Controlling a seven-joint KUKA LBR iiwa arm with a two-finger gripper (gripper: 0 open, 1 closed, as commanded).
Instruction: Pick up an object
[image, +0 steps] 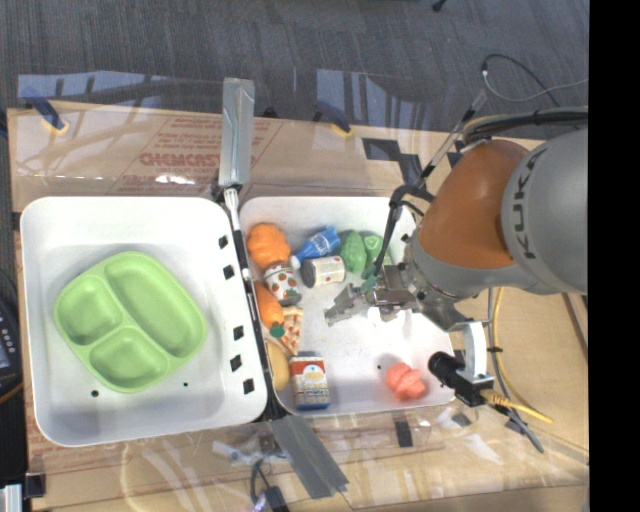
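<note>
- The can (323, 270) looks the likeliest pick: a small white cylinder lying on its side in the right bin (350, 345), towards the far wall, its long axis running left to right.
- It sits just up and left of the gripper (352, 300), near but not touching.
- The fingers (336, 312) are metal prongs splayed wide above the bin's bare middle, with nothing between them.
- To straddle the can they would, I reckon, need to close across its short width, not along its length.
- Crowding the can: a blue wrapper (320, 243) just behind it and a soft green thing (360, 247) to its right, both by the far wall.
- To its left, a round orange fruit (267, 245) and a small printed jar (282, 282); further along the left wall, a carrot (270, 308).
- A small carton (310, 381) stands at the near left corner; a lumpy pink toy (405, 381) lies by the near wall.
- The left bin (60, 225) carries a glossy green plate (130, 320) with three compartments.
</note>
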